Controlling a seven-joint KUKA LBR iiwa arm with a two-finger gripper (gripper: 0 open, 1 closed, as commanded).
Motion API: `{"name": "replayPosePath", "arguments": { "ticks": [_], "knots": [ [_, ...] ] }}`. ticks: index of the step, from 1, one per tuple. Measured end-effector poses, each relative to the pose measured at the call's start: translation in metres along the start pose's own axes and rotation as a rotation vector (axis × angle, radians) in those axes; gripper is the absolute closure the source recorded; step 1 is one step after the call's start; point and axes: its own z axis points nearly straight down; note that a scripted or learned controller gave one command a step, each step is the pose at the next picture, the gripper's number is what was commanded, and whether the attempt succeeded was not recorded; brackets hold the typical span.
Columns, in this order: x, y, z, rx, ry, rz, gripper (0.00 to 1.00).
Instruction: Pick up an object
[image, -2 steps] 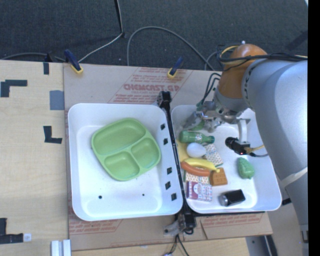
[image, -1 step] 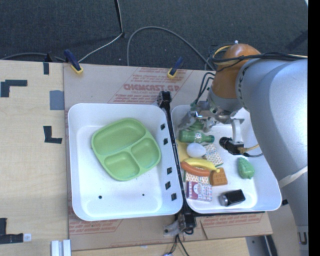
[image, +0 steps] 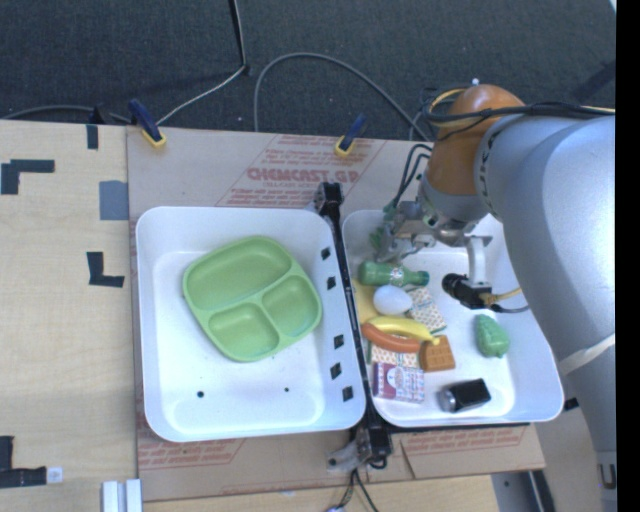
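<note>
Two white bins (image: 150, 300) sit on a cardboard-covered bench (image: 200, 170). The gripper (image: 400, 235) hangs over a green bottle (image: 390, 273), perhaps touching; its opening I cannot tell.

Arm (image: 555, 215): broad, smooth, light-grey casing, rounded like a barrel, matte with soft highlights. A thin pale seam line crosses the casing low on its right side. Orange band (image: 468, 140): glossy, dome-shaped, sits above the wrist; a small white spot at its top. Black cables (image: 447, 110) loop across the orange dome and trail down its left flank. Wrist section below the band is grey, narrower. Gripper (image: 400, 240): metallic grey hardware, small fittings, detail blurred. A white bracket with a black knob-like part (image: 462, 288) hangs beside it.
</note>
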Motion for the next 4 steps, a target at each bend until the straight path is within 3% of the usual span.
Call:
{"name": "replayPosePath", "arguments": {
  "ticks": [1, 2, 3, 4],
  "knots": [
    [-0.055, -0.141, -0.043, -0.004, 0.003, 0.004, 1.0],
    [-0.055, -0.14, -0.043, -0.004, 0.004, 0.003, 0.0],
    [-0.004, -0.098, 0.007, -0.009, 0.004, 0.001, 0.0],
    [-0.057, -0.047, -0.173, -0.007, 0.001, 0.002, 0.0]
  ]
}}
